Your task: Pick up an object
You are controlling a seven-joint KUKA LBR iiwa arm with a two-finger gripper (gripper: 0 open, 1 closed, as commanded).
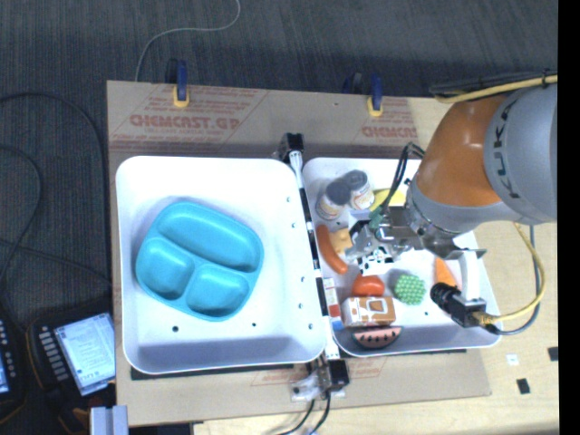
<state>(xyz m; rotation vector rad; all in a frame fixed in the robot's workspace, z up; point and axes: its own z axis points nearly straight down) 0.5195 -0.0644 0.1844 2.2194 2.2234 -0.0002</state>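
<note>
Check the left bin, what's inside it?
The left bin holds one blue divided tray, three compartments, nothing visible in them. Whatever lies under the tray is covered.

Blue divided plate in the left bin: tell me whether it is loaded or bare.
Bare. The blue divided plate lies flat in the left bin, and all three compartments show plain blue bottoms.

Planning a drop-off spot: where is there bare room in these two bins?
The left bin has bare floor all around the blue divided plate, widest along its near edge. The right bin is crowded with toys under the gripper.
</note>
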